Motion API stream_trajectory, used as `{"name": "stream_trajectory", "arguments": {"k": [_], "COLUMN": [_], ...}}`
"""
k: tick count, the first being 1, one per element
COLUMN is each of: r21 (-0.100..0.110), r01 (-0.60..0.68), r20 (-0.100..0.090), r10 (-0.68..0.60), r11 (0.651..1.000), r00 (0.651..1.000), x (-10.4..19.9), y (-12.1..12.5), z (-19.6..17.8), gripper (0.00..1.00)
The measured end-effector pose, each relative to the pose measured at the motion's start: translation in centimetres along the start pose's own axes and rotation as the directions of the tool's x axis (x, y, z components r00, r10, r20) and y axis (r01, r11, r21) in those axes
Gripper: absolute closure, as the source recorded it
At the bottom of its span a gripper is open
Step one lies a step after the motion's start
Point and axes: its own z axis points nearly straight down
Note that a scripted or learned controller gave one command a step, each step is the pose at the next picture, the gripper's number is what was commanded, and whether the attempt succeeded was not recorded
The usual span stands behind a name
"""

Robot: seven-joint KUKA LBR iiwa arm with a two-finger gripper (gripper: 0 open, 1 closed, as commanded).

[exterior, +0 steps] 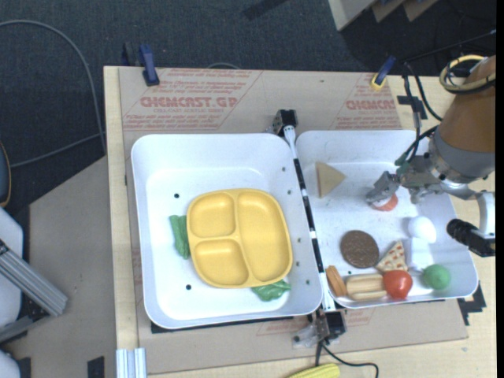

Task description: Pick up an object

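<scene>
My gripper (385, 190) hangs low in the upper part of the right bin (358, 144), at the end of the grey arm that reaches in from the right. A small red and white object (385, 204) lies directly under its tip and is partly hidden by it. I cannot see whether the two touch. To the left lies a tan wedge (328, 179). Nearer the front are a brown round patty (360, 248), a pizza slice (394, 256), a hot dog (361, 286), a red tomato (398, 284), a green ball (435, 276) and a white egg (421, 228).
The left bin (150, 211) holds a yellow divided plate (239, 237) with green leaf pieces (179, 235) at its left and front edges. A black clip (285, 120) sits where the bins meet at the back. Blue clamps (147, 61) grip the board's far edge.
</scene>
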Motion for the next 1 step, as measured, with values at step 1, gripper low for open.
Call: {"name": "stream_trajectory", "arguments": {"k": [1], "r21": [0.001], "r01": [0.000], "r20": [-0.001], "r10": [0.000], "r11": [1.000], "r00": [1.000], "x": [3.93], "y": [-3.49], "z": [5.08], "gripper": [0.00]}}
